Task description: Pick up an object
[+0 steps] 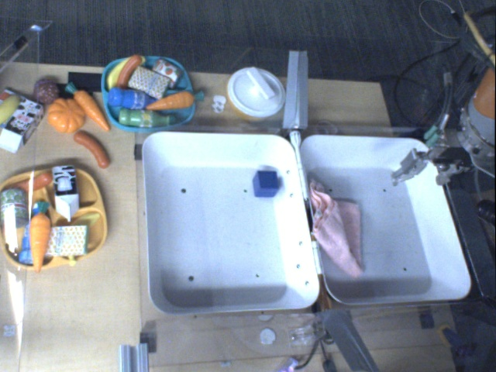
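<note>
Two shallow white bins sit side by side on the bench [116, 301]. The left bin [178, 285] holds a small blue cube [266, 183], lying in its upper right part, near the divider between the bins and apart from every wall. The right bin [411, 277] holds a pink cloth [339, 229], crumpled, lying along its left wall just beside the divider.

The arm enters at the right edge. The end effector [406, 168] hangs over the upper right part of the right bin, near the far rim, well apart from the cloth and further still from the cube. Its metal tip points left and down. Fingers too small and blurred to read: cannot tell if they stand apart or together. Nothing visible between them.

Behind the bins, a white round lid [256, 90] sits on a yellowish container, just beside a grey upright post [295, 91]. Further left, a blue bowl [184, 115] is heaped with toy food: a carrot, a banana, small boxes. Beside it on the bench lie a small orange pumpkin [64, 116], a carrot [94, 108] and a red sausage [93, 149].

At the left edge, a yellow tray [96, 223] carries more toy items, among them a carrot and a black-and-white carton.

Dark carpet beyond the bench; cables at the upper right.
</note>
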`<control>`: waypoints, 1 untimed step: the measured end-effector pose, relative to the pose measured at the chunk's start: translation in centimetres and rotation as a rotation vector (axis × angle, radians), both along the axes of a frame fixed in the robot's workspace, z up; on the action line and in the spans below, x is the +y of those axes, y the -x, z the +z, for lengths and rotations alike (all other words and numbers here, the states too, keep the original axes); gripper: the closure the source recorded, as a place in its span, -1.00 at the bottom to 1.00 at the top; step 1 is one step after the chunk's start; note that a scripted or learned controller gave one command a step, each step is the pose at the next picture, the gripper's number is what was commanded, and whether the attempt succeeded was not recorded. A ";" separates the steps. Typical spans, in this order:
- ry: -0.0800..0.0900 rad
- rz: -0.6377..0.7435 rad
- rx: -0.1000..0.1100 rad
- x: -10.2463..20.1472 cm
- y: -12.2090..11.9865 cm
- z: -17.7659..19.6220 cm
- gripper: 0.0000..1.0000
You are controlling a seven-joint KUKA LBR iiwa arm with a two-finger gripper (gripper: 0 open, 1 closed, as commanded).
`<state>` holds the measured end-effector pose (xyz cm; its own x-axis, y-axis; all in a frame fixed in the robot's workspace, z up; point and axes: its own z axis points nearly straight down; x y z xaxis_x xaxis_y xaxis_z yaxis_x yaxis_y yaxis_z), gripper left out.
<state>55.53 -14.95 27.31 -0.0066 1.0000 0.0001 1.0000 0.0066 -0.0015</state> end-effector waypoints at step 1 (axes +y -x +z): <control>0.000 0.040 -0.001 -0.1 2.4 1.1 -1.00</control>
<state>53.18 -15.10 28.42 -0.0466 0.9989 0.0005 0.9989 0.0466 -0.0008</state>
